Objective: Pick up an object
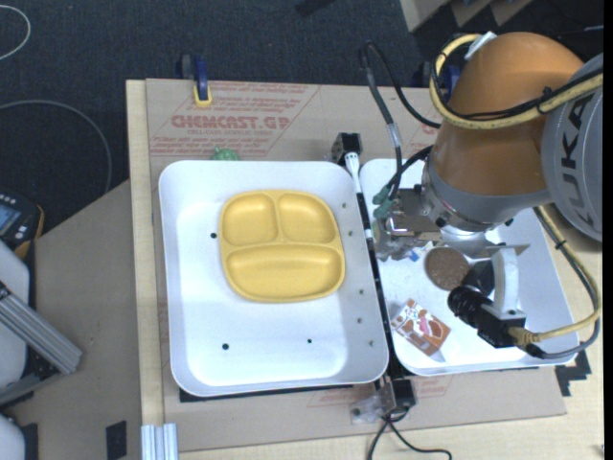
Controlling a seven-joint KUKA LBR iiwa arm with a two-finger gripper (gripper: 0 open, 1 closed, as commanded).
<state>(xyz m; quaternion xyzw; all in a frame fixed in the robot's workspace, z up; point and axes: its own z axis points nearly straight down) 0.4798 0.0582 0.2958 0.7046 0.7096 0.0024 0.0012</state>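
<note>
The gripper (pixel 395 233) hangs low over the far-left part of the right bin (pixel 551 271), close against the wall it shares with the left bin (pixel 192 286). The bulk of the arm (pixel 508 113) covers much of it from above, so whether it is open or closed cannot be told.

Two things in the right bin look like fair candidates. A brown disc (pixel 444 267) lies flat just to the right of the gripper and a little nearer, partly under the wrist hardware. It is round, so it has no long axis to line up with. A small packet (pixel 422 327) (red, white and brown, rather crumpled) lies nearer again, close to the bin's near-left corner, with its long axis running slantwise from far-left to near-right. The disc is the closer of the two, so a short shift right and near would probably bring the gripper over it.

A yellow plate (pixel 283 245) with three compartments sits in the far half of the left bin, beyond the two bin walls (a wide, flat thing, likely awkward to grip).

The shared wall beside the gripper leaves little room on its left. Something small and blue shows just under the gripper, too small to name.
</note>
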